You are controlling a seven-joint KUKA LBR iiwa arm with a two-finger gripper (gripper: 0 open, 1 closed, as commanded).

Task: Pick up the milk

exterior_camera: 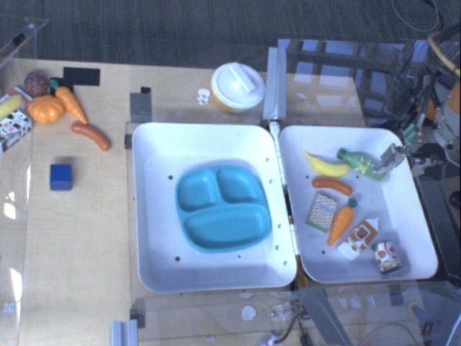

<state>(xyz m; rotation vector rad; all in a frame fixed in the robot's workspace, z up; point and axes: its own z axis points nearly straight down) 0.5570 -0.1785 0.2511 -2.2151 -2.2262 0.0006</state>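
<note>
One gripper is recorded at the far right of the right bin, just beside a green bottle. Whether it is wide or narrow cannot be told, and nothing is seen held in it.

The milk, taken to be the small white-and-brown carton, is placed nearer the bin's front wall, toward the camera and leftward from the gripper. It lies tilted, touching a carrot and near a small can.

Also listed in this bin: a banana, a sausage and a patterned packet.

The left bin is occupied by a blue divided plate.
</note>
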